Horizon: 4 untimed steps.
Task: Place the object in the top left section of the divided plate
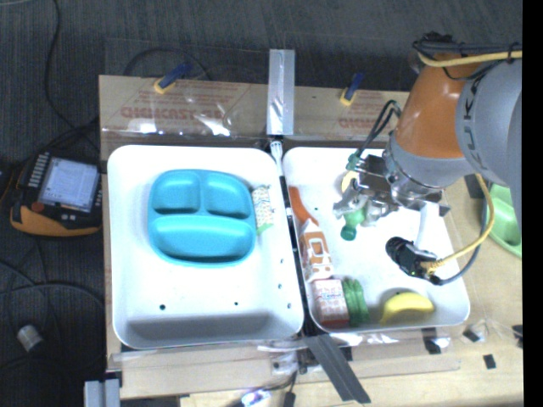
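Hand (356,200) above the right bin (454,299), with a small green object (349,231) just below its fingertips.
The green object appears at the tips of the hand, over the bin's white floor; whether the hand grips it or is open cannot be told. The blue divided plate (204,214) lies in the left bin (127,312), well apart. A banana (405,305) and an orange-and-white packet (316,253) lie in the right bin.

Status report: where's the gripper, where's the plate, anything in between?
Gripper over right bin. Blue divided plate in left bin. Bin walls between them.
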Tool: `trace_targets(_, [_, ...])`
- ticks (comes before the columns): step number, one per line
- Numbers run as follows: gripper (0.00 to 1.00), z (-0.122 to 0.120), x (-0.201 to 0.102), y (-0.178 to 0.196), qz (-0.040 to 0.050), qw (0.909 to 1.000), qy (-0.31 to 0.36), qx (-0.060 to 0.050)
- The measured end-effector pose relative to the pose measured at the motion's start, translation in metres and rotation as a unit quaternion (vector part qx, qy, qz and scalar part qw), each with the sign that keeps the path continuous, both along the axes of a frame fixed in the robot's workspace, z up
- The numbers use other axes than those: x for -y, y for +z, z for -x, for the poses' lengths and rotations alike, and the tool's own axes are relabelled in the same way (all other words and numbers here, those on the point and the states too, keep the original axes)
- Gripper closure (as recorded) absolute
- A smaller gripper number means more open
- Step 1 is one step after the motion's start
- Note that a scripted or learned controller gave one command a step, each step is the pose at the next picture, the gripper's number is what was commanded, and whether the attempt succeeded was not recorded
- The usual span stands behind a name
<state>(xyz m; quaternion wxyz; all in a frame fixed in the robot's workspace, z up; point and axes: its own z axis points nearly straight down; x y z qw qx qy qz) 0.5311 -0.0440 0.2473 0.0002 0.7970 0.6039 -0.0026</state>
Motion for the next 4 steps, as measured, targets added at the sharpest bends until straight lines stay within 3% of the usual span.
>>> trace_targets(1, [1.0,0.002,-0.147,0.03,-0.001,0.9947,0.102,-0.001])
trace_targets(2, [1.0,0.049,-0.137,-0.028,-0.0008,0.9981,0.062,-0.002])
trace_targets(3, [1.0,-0.071,-0.179,-0.013,0.0002,0.9864,0.165,0.0])
trace_targets(4, [1.0,-0.025,-0.21,-0.137,-0.0032,0.9952,0.098,0.002])
